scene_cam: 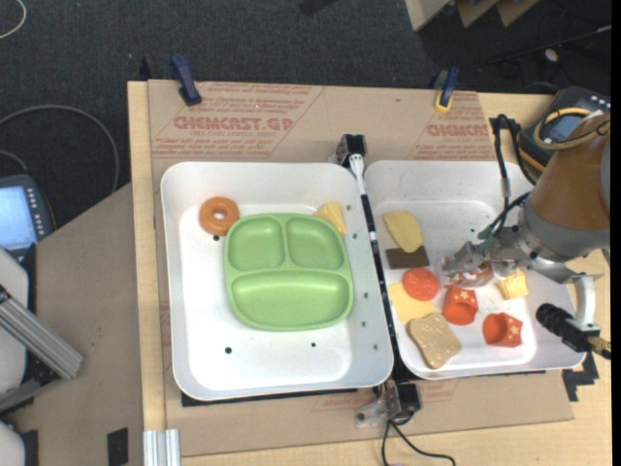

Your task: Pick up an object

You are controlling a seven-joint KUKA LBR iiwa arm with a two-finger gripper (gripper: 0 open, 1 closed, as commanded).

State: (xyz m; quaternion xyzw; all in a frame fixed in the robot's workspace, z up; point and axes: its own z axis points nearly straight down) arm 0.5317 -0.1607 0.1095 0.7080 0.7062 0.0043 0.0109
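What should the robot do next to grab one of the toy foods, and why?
Probably lower a little straight down. The end effector sits low in the right bin, just above the red toy foods, with a yellow piece beside it. Nothing shows between its fingers, so going down comes before any closing.

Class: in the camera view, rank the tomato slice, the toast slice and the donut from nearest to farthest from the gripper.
From the gripper:
1. Tomato slice, right bin, just left of it.
2. Toast slice, right bin's front edge.
3. Donut, left bin, far corner.
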